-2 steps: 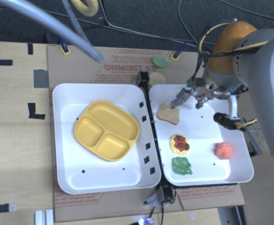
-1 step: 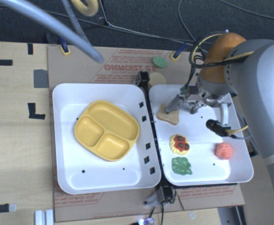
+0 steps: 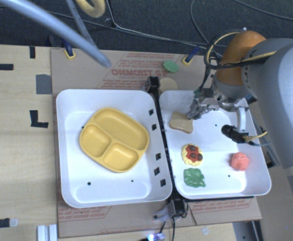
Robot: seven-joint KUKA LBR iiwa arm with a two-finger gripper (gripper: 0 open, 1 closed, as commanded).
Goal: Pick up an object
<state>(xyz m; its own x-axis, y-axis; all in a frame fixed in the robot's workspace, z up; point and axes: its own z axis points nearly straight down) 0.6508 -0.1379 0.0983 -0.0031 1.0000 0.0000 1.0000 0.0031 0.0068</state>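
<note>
We see the hand (image 3: 196, 109) low in the upper part of the right bin (image 3: 257, 182), its tip just above and to the right of the tan bread-like piece (image 3: 181, 124). We cannot tell how far the hand is open, and nothing shows gripped in it.

We judge the tan piece to be the object being tried for, since it lies nearest the hand. It sits against the left wall of the right bin, a little above the middle of the frame. It lies flat, and its long axis runs roughly left to right, dipping slightly toward the lower right; the rounder end points to the upper left.

To do this step well, we would close across the short width of the piece, not along its length, and centre the hand over its middle before descending. The bin wall close by on the left leaves little room there, so we would come in from the open right side.

Lower in the same bin lie a round red-and-yellow piece (image 3: 192, 154), a green leafy piece (image 3: 193, 177) and a pink lump (image 3: 240, 161), all apart from the tan one. The left bin (image 3: 71, 185) holds a yellow divided tray (image 3: 114, 139).
</note>
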